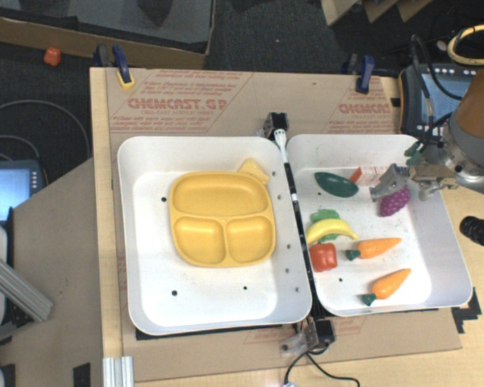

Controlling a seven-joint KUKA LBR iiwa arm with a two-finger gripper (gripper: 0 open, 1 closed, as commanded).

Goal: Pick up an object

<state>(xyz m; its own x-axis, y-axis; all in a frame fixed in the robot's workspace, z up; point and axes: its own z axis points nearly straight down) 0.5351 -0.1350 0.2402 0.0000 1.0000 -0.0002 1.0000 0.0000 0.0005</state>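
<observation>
Your gripper (390, 185) hangs beside the purple grapes (394, 201) in the right bin (448, 240); whether its jaws are parted cannot be told. Centre over the grapes before closing.

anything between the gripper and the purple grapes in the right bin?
Nothing visible. The gripper sits right at the purple grapes near the right bin back edge. The green spoon lies off to the side, apart.
</observation>
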